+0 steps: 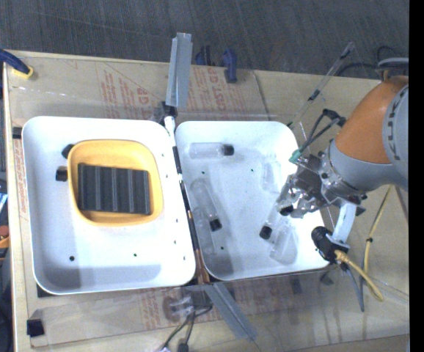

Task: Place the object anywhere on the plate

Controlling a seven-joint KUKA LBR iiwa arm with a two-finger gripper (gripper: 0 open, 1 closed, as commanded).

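Observation:
A yellow plate (pixel 117 151) lies in the left bin (pixel 47 255), and a dark ridged block (pixel 114 189) rests on it. Several clear plastic tubes with black caps lie in the right bin (pixel 234 266): one at the back (pixel 206 151), one along the left wall (pixel 203 202), and one at the front right (pixel 282 246). My gripper (pixel 291 202) hangs low over the right side of the right bin, just above the front right tube. Glare and the clear plastic hide what, if anything, sits in the gripper.
A small black piece (pixel 61 174) sits left of the plate in the left bin. Cables and a yellow-tipped rod (pixel 359 273) trail off the wrist past the right bin's front right corner. A metal bar (pixel 178 68) stands behind the bins.

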